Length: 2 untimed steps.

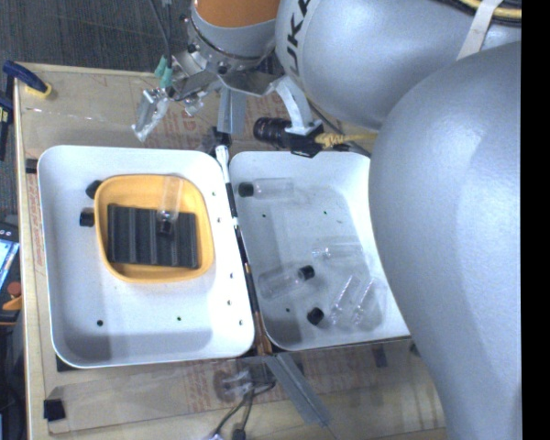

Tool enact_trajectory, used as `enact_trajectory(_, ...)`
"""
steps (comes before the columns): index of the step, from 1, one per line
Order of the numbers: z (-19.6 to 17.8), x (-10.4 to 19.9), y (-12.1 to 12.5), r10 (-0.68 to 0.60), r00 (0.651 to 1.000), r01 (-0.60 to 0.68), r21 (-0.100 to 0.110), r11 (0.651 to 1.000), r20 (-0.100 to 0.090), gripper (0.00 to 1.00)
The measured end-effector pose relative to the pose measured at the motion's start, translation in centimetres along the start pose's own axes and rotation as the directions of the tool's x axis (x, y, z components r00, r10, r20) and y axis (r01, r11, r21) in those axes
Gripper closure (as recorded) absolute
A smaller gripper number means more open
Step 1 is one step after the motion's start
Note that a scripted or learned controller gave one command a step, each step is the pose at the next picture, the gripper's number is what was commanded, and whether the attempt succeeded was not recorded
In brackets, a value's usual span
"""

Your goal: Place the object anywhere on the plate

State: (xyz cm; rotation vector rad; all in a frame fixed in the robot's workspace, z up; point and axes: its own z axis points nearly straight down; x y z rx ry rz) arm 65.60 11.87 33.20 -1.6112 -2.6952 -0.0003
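A yellow plate [110,198] with a dark ribbed insert [151,236] sits in the left white bin [137,337]. A clear vial [170,198] with a black cap lies on the plate's upper middle, partly over the insert. My gripper [170,108] hangs above the bench behind the left bin's far edge, well clear of the plate. Its pale fingers [147,115] stand apart with nothing between them.
The right bin [284,337] holds several clear vials with black caps, one at the far left [268,189] and others near the front [348,301]. Two small black bits [92,189] lie beside the plate. The arm's grey body covers the right side.
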Motion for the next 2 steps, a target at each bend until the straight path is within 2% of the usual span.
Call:
enact_trajectory(1,0.2,7.7,4.1,0.116,0.993,-0.116,0.0,0.993,0.002,0.0)
enact_trajectory(2,4.5,8.9,2.5,0.262,0.965,-0.262,0.004,0.965,0.002,0.0)
